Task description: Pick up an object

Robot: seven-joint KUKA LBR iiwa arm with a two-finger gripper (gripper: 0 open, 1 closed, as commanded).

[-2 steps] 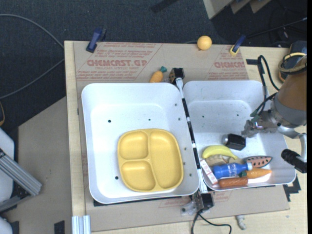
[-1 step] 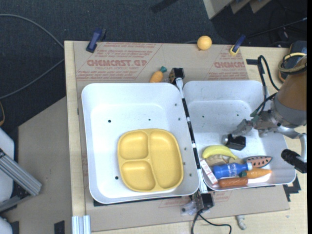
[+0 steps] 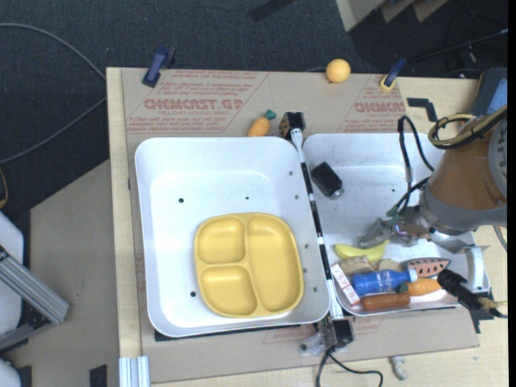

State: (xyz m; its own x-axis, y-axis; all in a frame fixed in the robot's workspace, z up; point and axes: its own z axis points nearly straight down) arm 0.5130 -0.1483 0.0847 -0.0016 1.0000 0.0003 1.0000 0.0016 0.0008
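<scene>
The grey arm with its orange band enters from the right and bends over the right shallow white bin (image 3: pixel 363 156). Its two-finger gripper (image 3: pixel 377 234) sits low, just above the cluster of objects packed along that bin's front edge; whether its fingers are open or closed cannot be determined, and no object is visible between them. The nearest item, a curved yellow banana-shaped toy (image 3: pixel 360 251), lies just beside the gripper tip. In front of it lie a blue plastic bottle with a white label (image 3: pixel 379 281) on its side, a red-brown sausage-shaped piece (image 3: pixel 385 301) and a small orange-tipped piece (image 3: pixel 426 287). A small black block (image 3: pixel 326 179) rests well apart, near the bin's back left corner. The left white bin (image 3: pixel 161 216) contains a yellow three-compartment plastic tray (image 3: pixel 248 263).
</scene>
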